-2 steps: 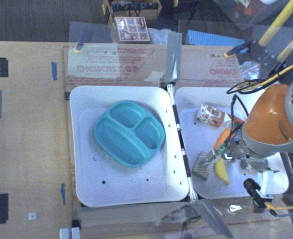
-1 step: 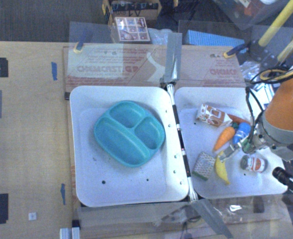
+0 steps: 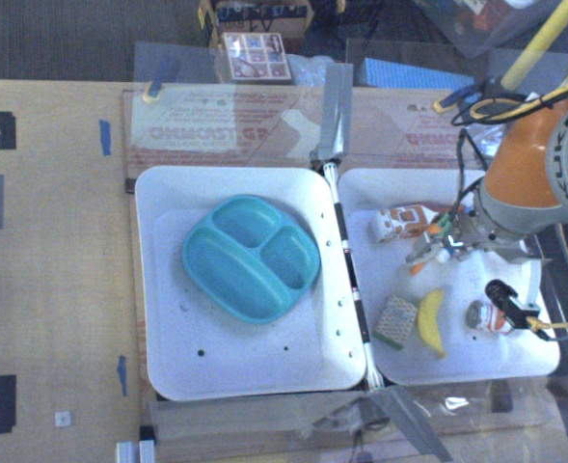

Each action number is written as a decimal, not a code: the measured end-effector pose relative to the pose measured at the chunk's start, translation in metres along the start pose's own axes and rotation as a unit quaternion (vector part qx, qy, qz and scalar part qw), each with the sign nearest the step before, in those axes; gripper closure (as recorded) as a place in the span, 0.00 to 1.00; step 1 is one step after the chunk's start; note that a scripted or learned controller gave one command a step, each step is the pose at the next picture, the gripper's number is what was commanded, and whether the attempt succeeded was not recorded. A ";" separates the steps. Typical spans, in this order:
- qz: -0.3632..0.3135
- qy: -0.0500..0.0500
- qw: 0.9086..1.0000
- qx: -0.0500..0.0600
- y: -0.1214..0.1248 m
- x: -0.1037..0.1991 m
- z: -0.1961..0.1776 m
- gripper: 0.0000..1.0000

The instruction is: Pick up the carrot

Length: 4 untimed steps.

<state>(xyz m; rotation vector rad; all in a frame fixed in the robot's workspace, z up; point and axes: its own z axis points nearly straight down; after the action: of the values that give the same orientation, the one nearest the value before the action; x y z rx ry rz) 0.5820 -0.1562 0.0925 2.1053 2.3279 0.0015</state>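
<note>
Wooden benchtop, pale and marked with blue tape, carries two shallow white bins side by side, seen from above at a slant. Beyond the bench lie cardboard boxes and clutter on a dark floor.

In the left bin (image 3: 158, 355) sits a teal divided plate (image 3: 252, 257) with three compartments, set at an angle near the bin's middle.

In the right bin (image 3: 534, 355) lie several small things. A small carton (image 3: 404, 223) printed in white and orange lies on its side near the far left corner. A yellow banana (image 3: 429, 322) lies toward the near edge, with a grey-green scouring sponge (image 3: 395, 320) just beside it on its left. A small can (image 3: 484, 316) lies on its side to the right of the banana.

From the right, the grey arm (image 3: 529, 177) with its orange band reaches in over this bin. Its gripper (image 3: 438, 249) hangs low over the bin floor, between the carton and the banana. The carrot (image 3: 419, 267), a small orange sliver, lies on the bin floor just below and to the left of the claw's tip, very near it; whether they touch is unclear. The claw's state cannot be told from this view.
</note>
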 end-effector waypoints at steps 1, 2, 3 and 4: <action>0.001 -0.001 1.000 -0.001 0.000 -0.001 -0.010 1.00; -0.133 0.000 0.991 0.000 -0.017 0.071 -0.093 1.00; -0.133 0.000 0.991 0.000 -0.017 0.070 -0.093 0.00; -0.194 -0.004 0.981 -0.012 0.038 0.052 -0.021 0.00</action>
<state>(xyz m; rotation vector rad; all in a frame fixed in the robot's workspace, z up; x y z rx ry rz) 0.6147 -0.1005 0.1137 1.6029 2.6723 0.0204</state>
